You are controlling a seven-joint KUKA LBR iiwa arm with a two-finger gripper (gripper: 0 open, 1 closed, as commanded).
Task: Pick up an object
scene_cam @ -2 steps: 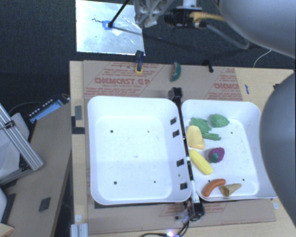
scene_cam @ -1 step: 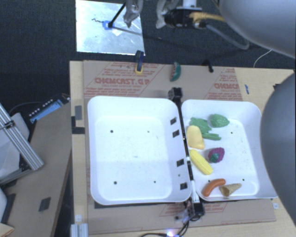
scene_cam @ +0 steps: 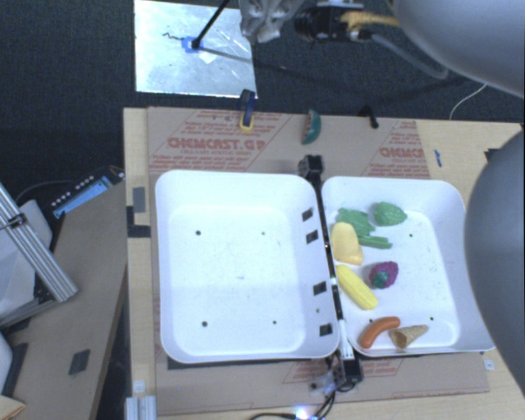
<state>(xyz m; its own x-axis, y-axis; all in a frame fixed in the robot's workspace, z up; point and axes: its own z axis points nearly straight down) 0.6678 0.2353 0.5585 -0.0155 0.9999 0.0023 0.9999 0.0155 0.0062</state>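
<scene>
Jaws: state cannot be told, gripper (scene_cam: 264,20) blurred at top centre | lone sausage (scene_cam: 378,330) lower right: approach vertically, straddle narrow width

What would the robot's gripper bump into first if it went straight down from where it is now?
Probably the shiny silver sheet or the dark floor beside it. The gripper hangs beyond the bench, though its height is hard to judge.

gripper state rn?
Gripper: at the view's top edge, above the bench, away from both bins; open or shut cannot be told; nothing seen in it.
</scene>
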